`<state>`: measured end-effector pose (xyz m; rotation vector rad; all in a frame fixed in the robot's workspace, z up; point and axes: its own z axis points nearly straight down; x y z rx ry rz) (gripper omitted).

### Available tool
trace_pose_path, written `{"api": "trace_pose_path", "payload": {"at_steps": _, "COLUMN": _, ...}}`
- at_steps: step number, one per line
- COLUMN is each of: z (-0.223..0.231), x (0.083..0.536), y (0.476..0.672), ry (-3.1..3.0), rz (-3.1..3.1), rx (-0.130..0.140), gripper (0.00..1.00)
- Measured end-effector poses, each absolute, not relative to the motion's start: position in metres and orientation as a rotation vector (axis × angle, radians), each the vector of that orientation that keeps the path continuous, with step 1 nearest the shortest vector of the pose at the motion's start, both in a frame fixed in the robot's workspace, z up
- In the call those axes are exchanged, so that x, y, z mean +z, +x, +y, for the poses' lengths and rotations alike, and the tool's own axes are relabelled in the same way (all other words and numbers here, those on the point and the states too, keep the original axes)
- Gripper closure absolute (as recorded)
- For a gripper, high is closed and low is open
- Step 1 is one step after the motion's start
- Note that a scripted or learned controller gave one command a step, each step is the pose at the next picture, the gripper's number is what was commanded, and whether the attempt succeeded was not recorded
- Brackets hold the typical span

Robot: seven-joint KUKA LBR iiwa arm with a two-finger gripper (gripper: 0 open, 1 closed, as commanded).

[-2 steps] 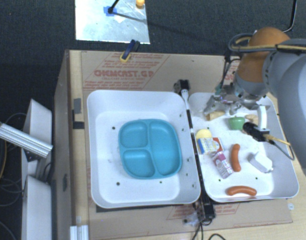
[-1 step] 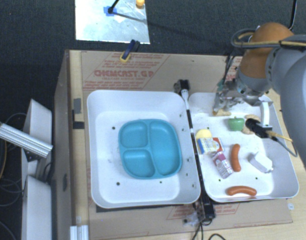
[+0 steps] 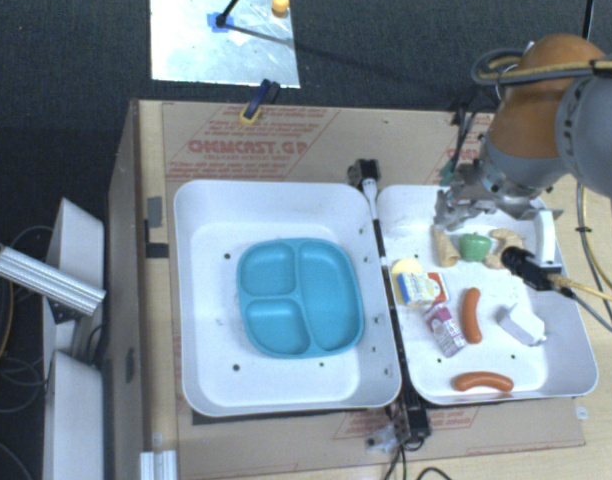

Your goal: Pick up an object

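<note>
My gripper [image 3: 456, 211] hangs over the far left part of the right bin [image 3: 576, 368], under the grey wrist and orange band. Just in front of it lie a tan piece [image 3: 445, 248] and a small green object [image 3: 476, 246]. Nothing shows between the fingers. Further forward in the same bin are a yellow and white packet [image 3: 414, 284], a pink packet [image 3: 444, 329], an orange-red sausage [image 3: 472, 315] lying lengthwise, a second sausage [image 3: 483, 382] near the front wall, and a white block [image 3: 521, 325].
The left bin [image 3: 201, 268] holds a blue divided plate [image 3: 298, 296]. A black divider [image 3: 384, 268] runs between the bins. A white strip [image 3: 544, 236] lies near the right bin's far right side. Brown cardboard [image 3: 246, 143] lines the bench behind.
</note>
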<state>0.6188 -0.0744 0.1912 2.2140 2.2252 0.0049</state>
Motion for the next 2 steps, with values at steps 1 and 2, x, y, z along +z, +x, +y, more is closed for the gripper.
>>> {"api": "trace_pose_path", "payload": {"at_steps": 1, "z": -0.075, "x": 0.19, "y": 0.618, "ry": 2.217, "rz": 2.225, "rx": 0.003, "gripper": 0.0}}
{"api": "trace_pose_path", "payload": {"at_steps": 2, "z": -0.108, "x": 0.11, "y": 0.552, "ry": 2.22, "rz": 2.223, "rx": 0.0, "gripper": 0.0}}
